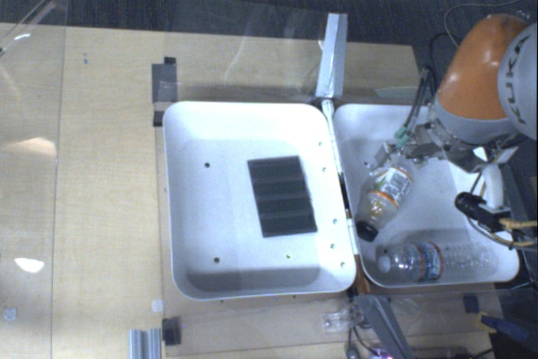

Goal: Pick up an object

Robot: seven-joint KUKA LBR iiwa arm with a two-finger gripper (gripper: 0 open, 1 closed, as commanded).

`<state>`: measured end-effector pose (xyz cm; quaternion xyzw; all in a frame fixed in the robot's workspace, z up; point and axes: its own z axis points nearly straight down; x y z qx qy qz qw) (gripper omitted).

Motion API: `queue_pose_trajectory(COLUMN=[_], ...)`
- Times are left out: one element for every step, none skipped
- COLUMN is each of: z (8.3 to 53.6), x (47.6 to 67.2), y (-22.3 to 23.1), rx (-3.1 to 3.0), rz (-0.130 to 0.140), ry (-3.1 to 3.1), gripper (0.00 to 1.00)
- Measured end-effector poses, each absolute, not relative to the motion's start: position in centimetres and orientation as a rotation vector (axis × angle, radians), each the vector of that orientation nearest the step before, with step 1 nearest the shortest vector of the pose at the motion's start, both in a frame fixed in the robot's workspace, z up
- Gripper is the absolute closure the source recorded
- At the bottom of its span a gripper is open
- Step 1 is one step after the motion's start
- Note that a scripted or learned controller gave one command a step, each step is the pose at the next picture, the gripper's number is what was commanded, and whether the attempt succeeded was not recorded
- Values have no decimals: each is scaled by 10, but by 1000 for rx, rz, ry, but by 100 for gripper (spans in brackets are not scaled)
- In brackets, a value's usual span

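In the right bin (437, 120), a small clear bottle (385, 193) with an orange label and black cap lies tilted near the bin's left wall. A clear water bottle (429, 261) with a blue label lies on its side along the front wall. A dark ribbed rectangular pad (282, 195) lies flat in the middle of the left bin (193, 147). My gripper (403, 145) hangs from the grey and orange arm, right at the upper end of the small bottle; whether it touches the bottle is unclear.
A metal post (332, 55) rises behind the divide between the two bins. Cables (496, 223) run by the right bin's right side. Wooden bench top (84, 181) extends to the left.
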<state>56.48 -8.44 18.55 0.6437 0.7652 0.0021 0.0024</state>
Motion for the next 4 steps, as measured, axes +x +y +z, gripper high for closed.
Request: queue_pose_trajectory(z=[89, 102, 102, 90], x=[580, 583, 583, 532], y=[-114, -112, -112, -133], rx=[2037, 2028, 2028, 2165], rz=[11, 19, 19, 14], ry=[2378, 2380, 2380, 2261], gripper=[0, 100, 0, 0])
